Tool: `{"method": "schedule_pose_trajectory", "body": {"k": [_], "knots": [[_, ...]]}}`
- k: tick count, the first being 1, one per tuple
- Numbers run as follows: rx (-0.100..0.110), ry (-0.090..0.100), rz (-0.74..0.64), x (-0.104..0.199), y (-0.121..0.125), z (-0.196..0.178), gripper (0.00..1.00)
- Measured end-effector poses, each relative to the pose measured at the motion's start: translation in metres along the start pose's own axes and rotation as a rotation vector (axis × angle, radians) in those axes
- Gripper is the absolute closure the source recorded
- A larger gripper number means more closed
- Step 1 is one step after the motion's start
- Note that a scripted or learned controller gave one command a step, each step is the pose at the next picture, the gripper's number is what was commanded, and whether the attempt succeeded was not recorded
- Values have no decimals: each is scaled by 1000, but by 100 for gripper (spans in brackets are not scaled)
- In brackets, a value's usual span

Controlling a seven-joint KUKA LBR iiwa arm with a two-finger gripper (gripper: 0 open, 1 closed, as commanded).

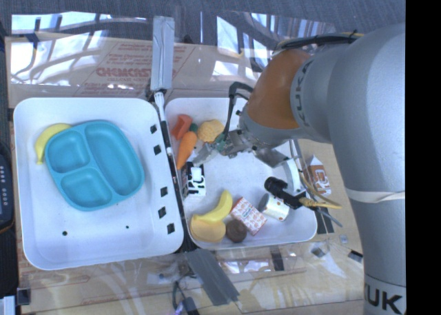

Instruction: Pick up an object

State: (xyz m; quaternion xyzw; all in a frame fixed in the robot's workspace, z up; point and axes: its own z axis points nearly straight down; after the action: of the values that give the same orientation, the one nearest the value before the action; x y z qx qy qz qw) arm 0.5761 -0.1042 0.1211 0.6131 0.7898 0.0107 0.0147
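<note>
My gripper (222,145) hangs low in the upper left part of the right bin (227,184), under the grey wrist with its orange band. It is just right of an orange carrot (187,148) and just below a tan, bumpy round thing (211,129). A small red-orange piece (181,126) lies above the carrot. Nothing can be made out between the gripper's tips from this angle.
Lower in the right bin lie a black-and-white toy (197,181), a yellow banana (223,205), a yellow lump (207,229), a brown ball (236,231) and a red-and-white box (249,215). The left bin (41,238) holds a blue divided plate (96,163) and a yellow banana (47,140).
</note>
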Motion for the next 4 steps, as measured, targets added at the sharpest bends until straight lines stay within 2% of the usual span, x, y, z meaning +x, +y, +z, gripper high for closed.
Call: {"method": "schedule_pose_trajectory", "body": {"k": [1,2,3,4], "knots": [[38,1,506,-10,-28,-79,0],[37,9,148,-4,-99,26,0],[37,9,144,-5,-98,17,100],[35,8,299,83,-21,-73,100]]}}
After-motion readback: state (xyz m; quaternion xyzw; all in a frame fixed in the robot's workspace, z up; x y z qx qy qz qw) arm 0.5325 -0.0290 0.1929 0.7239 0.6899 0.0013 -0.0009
